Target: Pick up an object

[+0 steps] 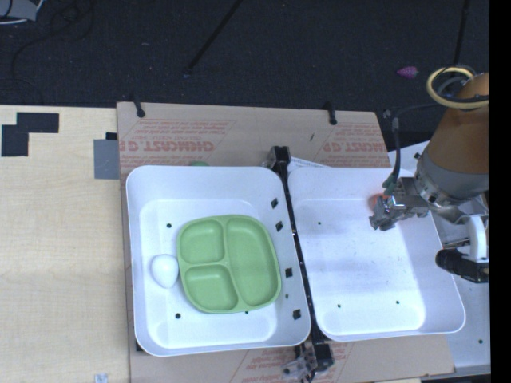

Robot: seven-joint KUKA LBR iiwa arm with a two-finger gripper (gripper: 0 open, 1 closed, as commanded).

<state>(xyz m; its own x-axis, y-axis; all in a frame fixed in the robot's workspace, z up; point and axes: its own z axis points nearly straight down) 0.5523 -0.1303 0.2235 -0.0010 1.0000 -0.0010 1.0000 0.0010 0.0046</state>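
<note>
Two white bins sit side by side on the bench. The left bin (144,214) holds a green plate (228,263) with three sections, lying flat in the middle. A small white egg (165,270) (round and smooth) touches the plate at its 9 o'clock side. The claw (386,211) is over the right bin (415,309), near that bin's 2 o'clock corner, with nothing between its fingers. I cannot tell whether it is apart or together.
</note>
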